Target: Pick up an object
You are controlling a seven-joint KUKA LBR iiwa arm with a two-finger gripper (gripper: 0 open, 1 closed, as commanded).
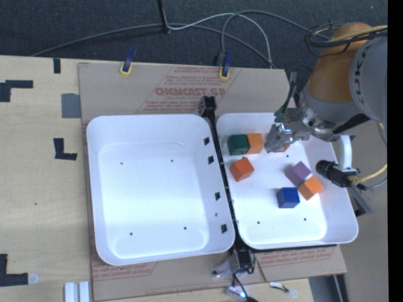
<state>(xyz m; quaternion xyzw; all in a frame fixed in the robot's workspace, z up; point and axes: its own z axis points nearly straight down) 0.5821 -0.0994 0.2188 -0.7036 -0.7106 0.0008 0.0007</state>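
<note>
— Overhead, what does the bench camera catch?

— Two shallow white plastic bins side by side on a brown cardboard sheet (pixel 189 83). The left bin (pixel 104 140) shows smooth walls and small dark dots on its floor. The right bin (pixel 337 231) holds six small blocks: a dark green cube (pixel 237 145) touching an orange cube (pixel 255 143), a tilted red-orange cube (pixel 242 168) just below them, a purple cube (pixel 298 172) touching another orange cube (pixel 310 187), and a blue cube (pixel 288 197) beside those.

— And the arm?

— The grey arm's metal two-finger gripper (pixel 277 143) hangs over the right bin, just right of the orange cube by the green one. Whether its fingers are apart or together cannot be told.

— Any writing?

— Faded red print on the cardboard, roughly "CHEMCAST"; the rest is unreadable.
</note>
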